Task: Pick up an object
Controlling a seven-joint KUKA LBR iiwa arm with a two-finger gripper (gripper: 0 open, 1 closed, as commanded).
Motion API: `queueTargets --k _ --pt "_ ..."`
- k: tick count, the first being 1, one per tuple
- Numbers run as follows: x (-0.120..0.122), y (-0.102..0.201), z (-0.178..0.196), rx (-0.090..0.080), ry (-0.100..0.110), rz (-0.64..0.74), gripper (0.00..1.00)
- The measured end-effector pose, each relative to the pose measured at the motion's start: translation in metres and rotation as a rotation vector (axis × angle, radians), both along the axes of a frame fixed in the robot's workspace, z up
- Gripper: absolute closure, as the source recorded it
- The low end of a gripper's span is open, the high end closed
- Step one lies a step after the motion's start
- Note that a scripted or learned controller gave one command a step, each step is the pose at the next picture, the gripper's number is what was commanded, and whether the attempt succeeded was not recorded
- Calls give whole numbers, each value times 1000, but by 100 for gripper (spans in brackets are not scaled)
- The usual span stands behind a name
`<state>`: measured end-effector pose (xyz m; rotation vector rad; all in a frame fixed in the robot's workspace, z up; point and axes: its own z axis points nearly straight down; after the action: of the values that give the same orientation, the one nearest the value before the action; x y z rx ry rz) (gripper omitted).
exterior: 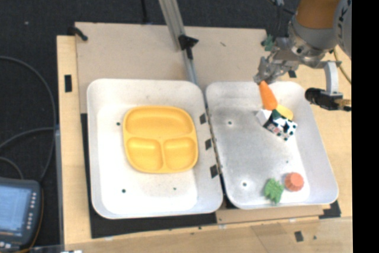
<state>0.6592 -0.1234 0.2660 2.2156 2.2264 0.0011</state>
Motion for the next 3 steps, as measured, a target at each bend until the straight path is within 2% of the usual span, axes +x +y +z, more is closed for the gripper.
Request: queueTargets --k 2,3 --pt "-34 89 -26 0 2 0 100" --pt "-50 145 -17 2 0 3 100"
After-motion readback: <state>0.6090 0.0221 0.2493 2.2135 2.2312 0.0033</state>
